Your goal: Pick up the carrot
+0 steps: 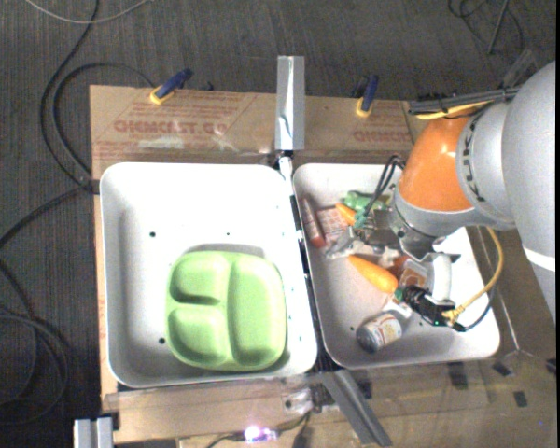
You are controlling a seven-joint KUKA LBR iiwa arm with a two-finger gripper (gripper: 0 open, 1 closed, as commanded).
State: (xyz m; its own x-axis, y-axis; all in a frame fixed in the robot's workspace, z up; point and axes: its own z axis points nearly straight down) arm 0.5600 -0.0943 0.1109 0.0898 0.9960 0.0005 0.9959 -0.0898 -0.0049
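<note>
While my jaws' state is hidden, I hover beside the carrot (373,272) in the right bin (476,343).

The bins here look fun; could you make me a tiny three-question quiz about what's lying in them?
1. True or false: the carrot lies in the right bin.
2. What sits in the left bin? A) a green tray B) a can C) a carrot
3. Fill in: the can lies nearer the ____ edge of its bin, front or back?

Key: 1 true. 2 A, the green tray. 3 front, the edge lowest in the view.
</note>
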